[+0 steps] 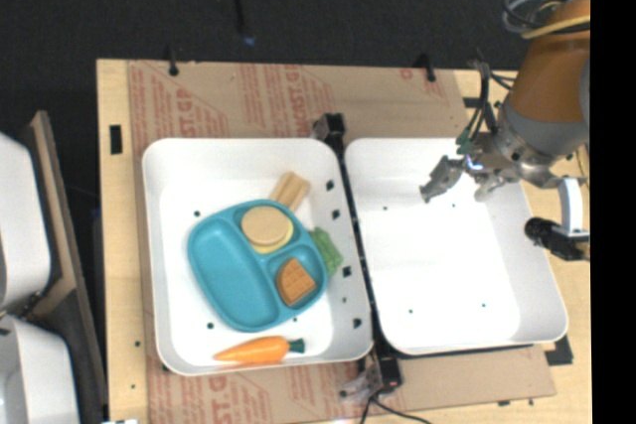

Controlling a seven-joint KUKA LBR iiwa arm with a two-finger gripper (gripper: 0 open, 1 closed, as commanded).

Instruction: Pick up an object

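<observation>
Starting at the left, the left bin holds all the things on this bench. A blue tray with several compartments lies tilted in the middle of it. In the tray's upper compartment sits a round tan biscuit, and in the lower right compartment lies a brown waffle piece. A pale wooden block pokes out from behind the tray's top edge, just above the biscuit and touching the tray. Something green, leafy in look, rests against the tray's right side, near the bin's right wall. Below the tray, close to the bin's front wall, a carrot lies on its side, orange body to the left and green stub to the right, apart from the tray.

A dark divider with clips runs between the two bins. The right bin shows its bare white floor, with a few small dark dots on it.

Over the right bin's upper part hovers the gripper, coming off the arm that reaches in from the right with its orange band above the grey wrist. The two fingers stand spread apart, one toward the left and one toward the right, with nothing between them. It is well apart from the tray, the carrot and everything else in the left bin.
</observation>
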